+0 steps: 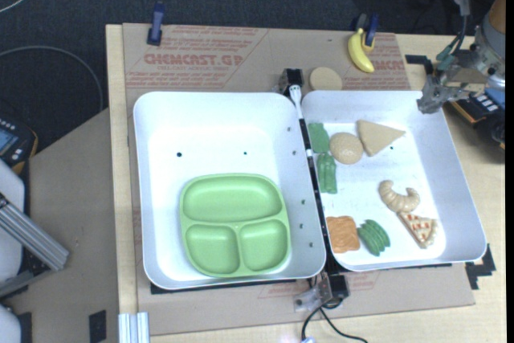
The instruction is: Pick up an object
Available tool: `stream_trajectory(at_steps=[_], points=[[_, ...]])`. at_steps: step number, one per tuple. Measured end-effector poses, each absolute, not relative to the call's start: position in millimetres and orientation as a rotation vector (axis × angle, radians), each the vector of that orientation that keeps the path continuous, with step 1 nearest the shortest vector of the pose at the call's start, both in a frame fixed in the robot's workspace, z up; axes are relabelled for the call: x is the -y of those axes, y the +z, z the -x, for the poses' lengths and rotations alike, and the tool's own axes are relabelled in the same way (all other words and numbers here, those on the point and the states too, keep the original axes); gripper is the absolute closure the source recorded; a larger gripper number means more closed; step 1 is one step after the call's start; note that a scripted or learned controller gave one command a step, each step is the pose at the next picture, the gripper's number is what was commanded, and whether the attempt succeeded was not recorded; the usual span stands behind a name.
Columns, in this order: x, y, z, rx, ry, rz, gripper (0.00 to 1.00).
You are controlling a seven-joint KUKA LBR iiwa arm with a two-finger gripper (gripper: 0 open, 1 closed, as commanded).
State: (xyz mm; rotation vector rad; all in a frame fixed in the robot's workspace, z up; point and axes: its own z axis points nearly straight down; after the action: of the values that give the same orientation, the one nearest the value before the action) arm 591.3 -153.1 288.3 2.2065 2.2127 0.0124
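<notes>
Nearest me, the left shallow white bin (152, 173) carries one pale green plastic divided plate (234, 222) with three compartments, sitting toward its near edge. The right shallow white bin (462, 197) holds the toy food, and I count seven pieces there.

Along that bin's near edge I see one orange square waffle-like cracker (343, 233), one dark green ridged pea pod (374, 237) just beside it, and one pizza slice with red and yellow topping (421, 228) close to the right wall. A little further back lies one tan curved croissant (398, 197), nearly touching the pizza. By the left wall are two green vegetable sticks, the nearer green stick (328, 173) and the farther green stick (319, 137), end to end. Between them and the middle sits one round beige bun (347, 148), touching one beige wedge-shaped piece (378, 136).

Beyond the bins, on the brown cardboard sheet (201, 52), I count one flat tan disc (325, 79), one yellow banana (361, 54) and two blue clamps.

The gripper (431, 98) hangs over the far right corner of the right bin, nothing visibly between its fingers; I can't make out whether they are apart or together.
</notes>
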Motion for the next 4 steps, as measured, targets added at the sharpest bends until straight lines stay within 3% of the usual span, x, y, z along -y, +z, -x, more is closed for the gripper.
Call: stream_trajectory(at_steps=[2, 3, 4], points=[[171.0, 294.6, -558.7, -2.22, 0.0, -2.223, 1.0], [170.3, 304.5, -560.1, -2.22, 0.002, -2.219, 1.0], [164.7, 291.5, -547.8, -2.222, -0.002, -2.224, 1.0]])
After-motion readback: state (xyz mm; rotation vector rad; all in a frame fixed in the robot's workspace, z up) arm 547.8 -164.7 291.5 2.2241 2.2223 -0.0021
